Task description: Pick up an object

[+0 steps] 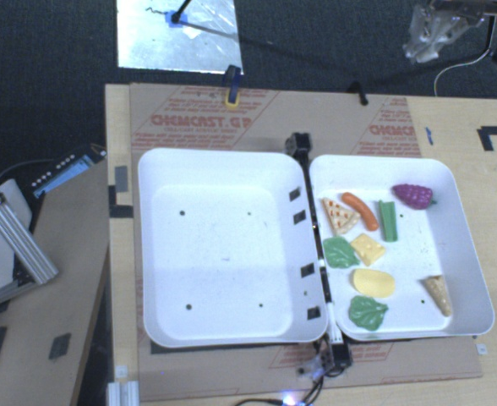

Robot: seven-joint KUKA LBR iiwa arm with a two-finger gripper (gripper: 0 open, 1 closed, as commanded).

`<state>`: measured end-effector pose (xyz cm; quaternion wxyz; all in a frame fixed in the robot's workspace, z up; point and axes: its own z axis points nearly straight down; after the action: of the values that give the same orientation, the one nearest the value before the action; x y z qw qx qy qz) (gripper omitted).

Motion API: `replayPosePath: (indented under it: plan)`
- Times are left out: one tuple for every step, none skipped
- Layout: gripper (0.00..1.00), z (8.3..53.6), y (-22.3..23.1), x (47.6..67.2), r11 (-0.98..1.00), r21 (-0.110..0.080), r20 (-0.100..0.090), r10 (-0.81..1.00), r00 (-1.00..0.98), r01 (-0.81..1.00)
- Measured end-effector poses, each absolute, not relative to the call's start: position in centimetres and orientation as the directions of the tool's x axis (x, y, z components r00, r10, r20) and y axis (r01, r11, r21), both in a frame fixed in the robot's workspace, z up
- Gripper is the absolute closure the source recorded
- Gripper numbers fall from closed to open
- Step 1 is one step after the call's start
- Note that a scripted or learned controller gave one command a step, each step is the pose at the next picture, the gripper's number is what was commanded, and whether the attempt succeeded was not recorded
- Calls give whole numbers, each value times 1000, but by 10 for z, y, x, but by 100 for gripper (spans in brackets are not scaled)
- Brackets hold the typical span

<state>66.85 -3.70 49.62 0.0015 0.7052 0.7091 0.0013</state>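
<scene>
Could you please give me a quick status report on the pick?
Gripper up at top right, off the bins. Toy foods, including purple grapes and orange sausage, lie untouched in right bin. Nothing blocking them.

a: bins? left bin point(223, 252) and right bin point(464, 252) both smooth white plastic, slight sheen.

b: toy food looks moulded plastic, purple grapes point(413, 195) bumpy, yellow piece point(373, 282) glossy smooth.

a: under the bins, brown printed cardboard sheet point(206, 117), matt. bench point(88, 227) pale wood-look, matt.

b: floor point(46, 74) dark, rough like carpet. shiny foil-like sheet point(179, 24) on it.
</scene>
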Motion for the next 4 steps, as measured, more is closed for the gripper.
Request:
replayPosePath:
  plan:
    - [100,509,-10,662,6,4,0,1000,-6,1000]
    - [100,537,18,664,7,5,1,1000,-7,1000]
    - [100,535,23,668,5,3,0,1000,-5,1000]
    - [100,482,-35,660,-3,-3,-1,1000,3,1000]
